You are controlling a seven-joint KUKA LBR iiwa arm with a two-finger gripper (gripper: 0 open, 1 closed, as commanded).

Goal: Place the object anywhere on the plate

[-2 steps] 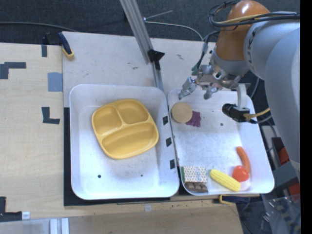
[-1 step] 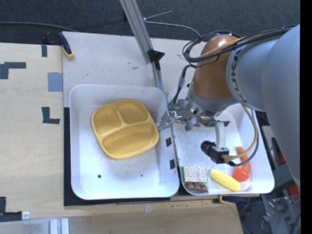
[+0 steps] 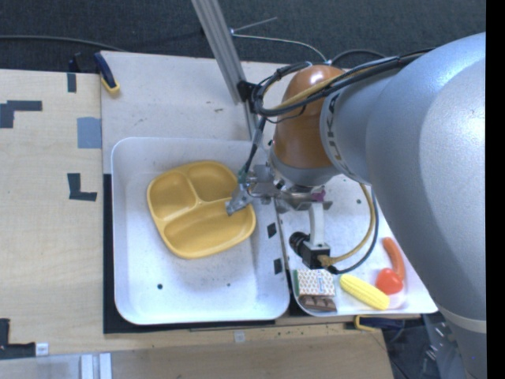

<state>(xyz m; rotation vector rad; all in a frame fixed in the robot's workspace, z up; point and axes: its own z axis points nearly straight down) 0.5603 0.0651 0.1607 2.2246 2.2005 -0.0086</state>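
A yellow plate (image 3: 197, 208) with three compartments lies in the left white bin (image 3: 134, 275), towards its back right. My gripper (image 3: 239, 202) hangs over the plate's right rim, at the divider between the two bins. I see no object under it or on the plate. In the right bin (image 3: 351, 212), near its front edge, lie a yellow corn cob (image 3: 364, 291), a red and orange toy vegetable (image 3: 390, 273) and a small brown and white patterned packet (image 3: 317, 284). The arm's orange band (image 3: 304, 125) and grey body cover much of the right bin.
A slanted metal rail (image 3: 217, 34) rises behind the bins. Black cables (image 3: 316, 247) loop from the wrist over the right bin. A yellow and blue clip (image 3: 106, 73) lies on the bench at the back left. Bare white floor surrounds the plate in the left bin.
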